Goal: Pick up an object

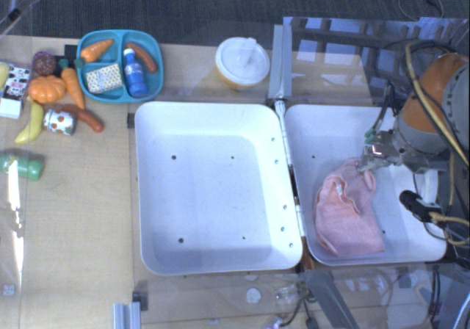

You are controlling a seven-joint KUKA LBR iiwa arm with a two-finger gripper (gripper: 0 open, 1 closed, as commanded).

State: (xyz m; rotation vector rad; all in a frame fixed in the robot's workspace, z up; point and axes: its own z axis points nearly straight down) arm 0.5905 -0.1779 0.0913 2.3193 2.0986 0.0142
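A crumpled pink cloth (346,210) lies in the right bin (323,125), toward its front. My gripper (369,158) is low inside that bin, at the cloth's upper right corner. Whether it touches the fabric or hovers just over its edge is unclear. The tip is small and dark against the arm. The grey arm with its orange band (435,96) comes in over the bin's right rim.
The left bin (205,188) sits beside the right one, with a metal divider (279,63) behind their shared edge. A white lidded cup (243,62), a blue divided plate of toy food (120,63) and loose toy vegetables (55,96) lie on the bench. Cables (429,210) hang by the arm.
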